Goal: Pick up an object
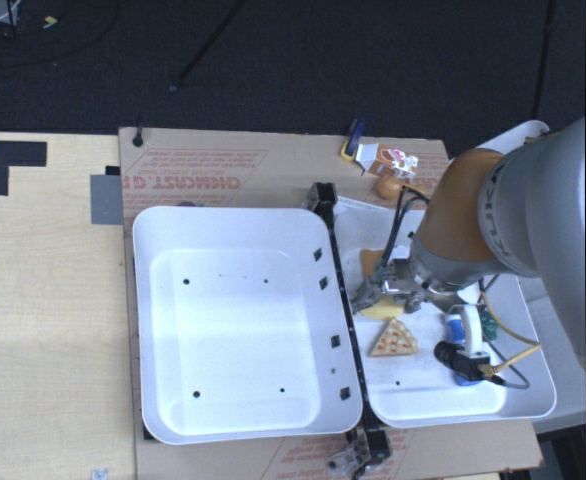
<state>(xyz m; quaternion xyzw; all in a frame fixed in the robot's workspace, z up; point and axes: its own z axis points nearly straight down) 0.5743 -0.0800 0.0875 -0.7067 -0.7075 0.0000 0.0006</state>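
My gripper (381,294) is low in the right bin (533,398), near its left wall. It hangs just over a pale yellow wedge (381,311). A toy pizza slice (394,340) lies right below that wedge, toward the bin's front. An orange-brown piece (370,261) lies just behind the gripper. The grey arm with its orange band (463,213) covers the back right of this bin and hides what lies under it.
The left bin (153,268) stands beside the right one, with a black divider (338,298) between them. Behind the bins, on the cardboard, lie a yellow and blue clip (352,144), a small printed packet (397,159) and a brown lump (388,187).
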